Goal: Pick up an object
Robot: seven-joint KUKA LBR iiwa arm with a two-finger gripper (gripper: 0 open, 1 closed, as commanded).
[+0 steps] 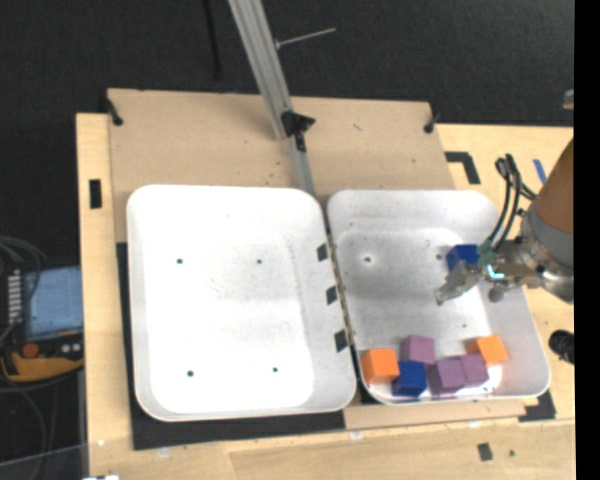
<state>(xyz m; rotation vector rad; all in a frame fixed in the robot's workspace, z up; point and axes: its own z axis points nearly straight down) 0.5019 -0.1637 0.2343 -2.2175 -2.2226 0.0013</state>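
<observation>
A: Starting at the far left of the frame, what sits there?

B: A blue-screened box [52,303] with cables, off the wooden surface [260,118]. Next comes the left bin [225,303], white, with a few dark specks on its floor.

A: And the middle?

B: A grey metal pole [265,63] slants from the top centre down to where the two bins meet. Right of it is the right bin [400,218].

A: What lies in that bin?

B: Along its lower edge, left to right: an orange block [382,364], a blue block [410,378], a purple block [418,349], two more purple blocks [457,373] side by side, and an orange block at the right [491,349]. Another blue block [463,256] sits higher, in the right-centre of the frame.

A: Where is the tool relative to that one?

B: The tool [460,283] reaches in from the right edge, and its grey fingers point lower left. The upper blue block is just above and beside them, perhaps touching the tool's body; the view is too blurred to be sure. The row of blocks is well below the tool.

A: Is the tool spread or pressed together?

B: I cannot tell.
</observation>
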